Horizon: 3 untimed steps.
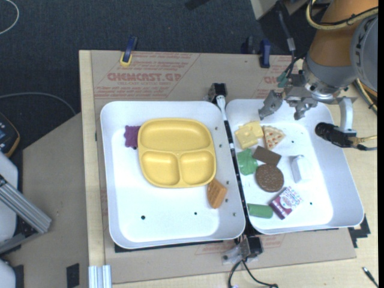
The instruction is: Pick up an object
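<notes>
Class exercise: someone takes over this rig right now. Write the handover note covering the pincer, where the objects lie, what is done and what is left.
Pincer: open, holding nothing, above the back edge of the right bin.
Right bin: yellow cheese wedge, pizza slice, green piece, brown block, round brown cookie, grey bar, small green piece, pink packet.
Left bin: yellow divided tray, a purple piece at its left edge, a tan piece near its lower right corner.
Done: nothing picked yet.
Left: lower onto one object, close, lift. The cheese wedge and pizza slice look nearest.
</notes>
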Each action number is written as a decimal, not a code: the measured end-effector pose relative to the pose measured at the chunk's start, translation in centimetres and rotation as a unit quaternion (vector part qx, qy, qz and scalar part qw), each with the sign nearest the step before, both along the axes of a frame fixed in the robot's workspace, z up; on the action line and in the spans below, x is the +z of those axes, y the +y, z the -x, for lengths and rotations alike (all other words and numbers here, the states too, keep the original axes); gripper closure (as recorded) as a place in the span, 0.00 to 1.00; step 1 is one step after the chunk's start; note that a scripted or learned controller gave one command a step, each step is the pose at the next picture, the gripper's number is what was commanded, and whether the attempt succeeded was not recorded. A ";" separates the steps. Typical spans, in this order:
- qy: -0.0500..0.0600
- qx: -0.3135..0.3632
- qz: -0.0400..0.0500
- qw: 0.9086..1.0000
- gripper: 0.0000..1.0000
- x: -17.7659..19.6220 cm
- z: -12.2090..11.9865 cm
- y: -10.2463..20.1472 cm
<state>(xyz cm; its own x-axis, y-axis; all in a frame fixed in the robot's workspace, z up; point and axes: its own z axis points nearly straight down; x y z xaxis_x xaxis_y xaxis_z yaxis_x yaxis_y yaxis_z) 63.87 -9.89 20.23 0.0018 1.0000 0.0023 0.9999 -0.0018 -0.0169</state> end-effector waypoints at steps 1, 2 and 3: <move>-0.008 0.001 0.001 1.000 0.00 0.9 -0.3 0.0; -0.006 0.002 0.001 1.000 0.00 -4.4 -1.3 0.2; -0.006 0.001 0.001 1.000 0.00 -10.7 -1.2 0.1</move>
